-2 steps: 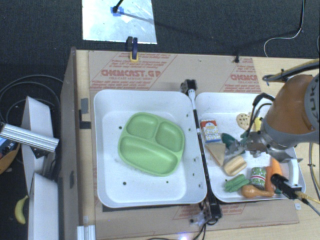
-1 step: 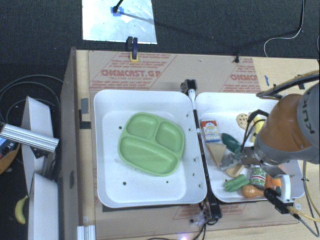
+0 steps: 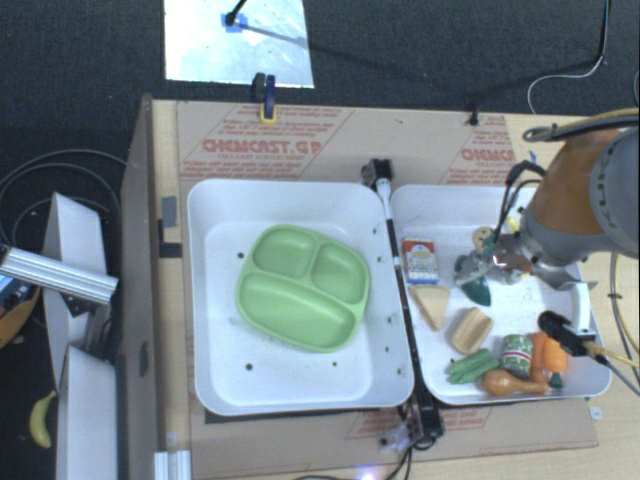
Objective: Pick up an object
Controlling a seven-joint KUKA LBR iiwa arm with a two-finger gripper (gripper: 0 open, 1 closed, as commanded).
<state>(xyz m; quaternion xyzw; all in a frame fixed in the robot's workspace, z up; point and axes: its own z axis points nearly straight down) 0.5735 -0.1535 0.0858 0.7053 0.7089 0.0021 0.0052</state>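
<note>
A cardboard-topped bench [image 3: 300, 133] on dark carpet [image 3: 420, 28] carries two white bins, the left bin [image 3: 215, 268] holding a green tray [image 3: 302, 286], the right bin [image 3: 440, 208] toy food at 6 o'clock, where the gripper [image 3: 478, 268] pinches a dark-green piece [image 3: 478, 291].

The smooth, matt green plastic divided tray [image 3: 303, 287] lies in a glossy white plastic bin [image 3: 215, 268]; the brown cardboard-covered table [image 3: 300, 138] looks dull.

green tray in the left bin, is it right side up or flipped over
Right side up. The green tray lies flat on the left bin floor, its three hollow sections facing up, nothing in them.
</note>
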